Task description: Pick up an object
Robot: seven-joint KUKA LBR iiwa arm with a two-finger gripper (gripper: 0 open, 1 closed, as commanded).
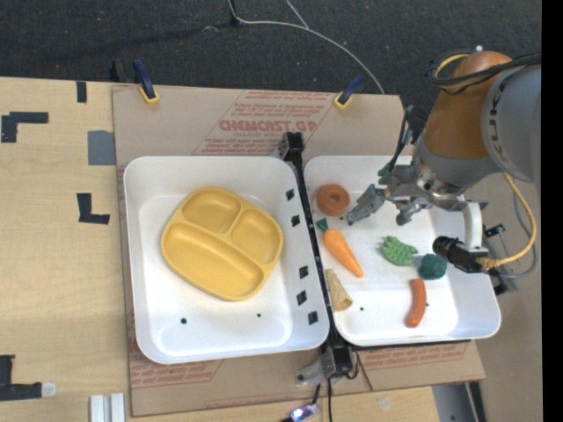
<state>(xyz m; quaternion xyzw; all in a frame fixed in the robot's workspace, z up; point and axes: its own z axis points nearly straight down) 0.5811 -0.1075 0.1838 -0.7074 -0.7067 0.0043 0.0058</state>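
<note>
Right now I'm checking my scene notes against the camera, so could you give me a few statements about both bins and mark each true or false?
1. The yellow divided plate lies in the left bin. True.
2. The carrot lies on the yellow divided plate. False: it lies in the right bin, near the divider.
3. The claw holds the donut. False: the donut lies apart, to the claw's left in the view.
4. The sausage lies near the right bin's front edge. True.
5. The green leafy piece sits in the left bin. False: the right bin.
</note>
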